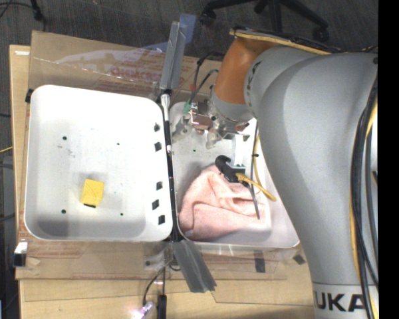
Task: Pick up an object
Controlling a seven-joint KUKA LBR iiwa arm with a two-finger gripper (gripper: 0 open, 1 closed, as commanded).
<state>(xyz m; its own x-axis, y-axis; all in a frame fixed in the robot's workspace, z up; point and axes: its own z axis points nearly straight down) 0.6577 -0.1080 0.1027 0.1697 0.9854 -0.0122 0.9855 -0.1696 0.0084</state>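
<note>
Grey arm reaches in from the right across the right bin, with the left bin alongside. Pink cloth lies crumpled at the right bin's near end. The gripper is low at the far end, clenched or released, can't tell. A small yellow block sits in the left bin.

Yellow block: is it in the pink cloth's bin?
No, the block lies in one bin, the cloth in the other bin.
</note>
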